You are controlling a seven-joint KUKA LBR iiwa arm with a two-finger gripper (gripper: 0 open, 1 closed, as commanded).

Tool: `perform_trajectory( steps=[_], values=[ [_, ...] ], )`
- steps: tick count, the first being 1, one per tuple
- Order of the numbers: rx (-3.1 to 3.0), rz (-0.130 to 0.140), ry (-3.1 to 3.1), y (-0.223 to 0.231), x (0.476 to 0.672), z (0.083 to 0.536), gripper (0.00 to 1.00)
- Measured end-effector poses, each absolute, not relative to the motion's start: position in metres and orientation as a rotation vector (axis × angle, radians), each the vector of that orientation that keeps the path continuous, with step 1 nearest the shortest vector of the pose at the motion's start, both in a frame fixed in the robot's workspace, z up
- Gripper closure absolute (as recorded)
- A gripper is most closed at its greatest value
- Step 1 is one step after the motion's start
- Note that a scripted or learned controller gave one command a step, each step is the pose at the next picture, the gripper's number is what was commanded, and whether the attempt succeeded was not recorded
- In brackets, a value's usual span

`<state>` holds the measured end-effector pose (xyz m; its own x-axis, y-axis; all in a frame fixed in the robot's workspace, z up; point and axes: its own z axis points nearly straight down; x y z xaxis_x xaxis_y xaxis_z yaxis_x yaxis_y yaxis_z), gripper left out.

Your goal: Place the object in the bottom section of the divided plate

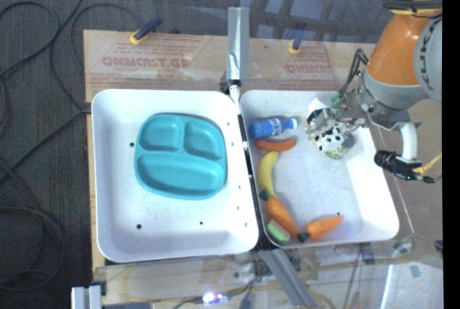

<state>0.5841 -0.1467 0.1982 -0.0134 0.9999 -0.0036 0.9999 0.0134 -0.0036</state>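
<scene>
A blue divided plate [181,155] lies in the left bin [115,228], with two small sections at the far side and one wide section at the near side. My gripper [328,125] hangs over the far right part of the right bin [374,218]. Directly under it, touching or nearly touching, is a white object with black spots [332,141]. I cannot tell whether that object is gripped or merely lying below the gripper.
The right bin also holds a blue bottle [269,127], an orange sausage [277,144], a banana [267,172], two carrots [280,214] [323,226] and a small green piece [277,231]. A metal divider [235,49] stands between the bins.
</scene>
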Motion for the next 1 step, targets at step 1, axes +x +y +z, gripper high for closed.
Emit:
perform_trajectory(
  steps=[1],
  values=[
    [1.944,-0.003,2.469,-0.0876,0.5708,0.2301,1.00]
  ],
)
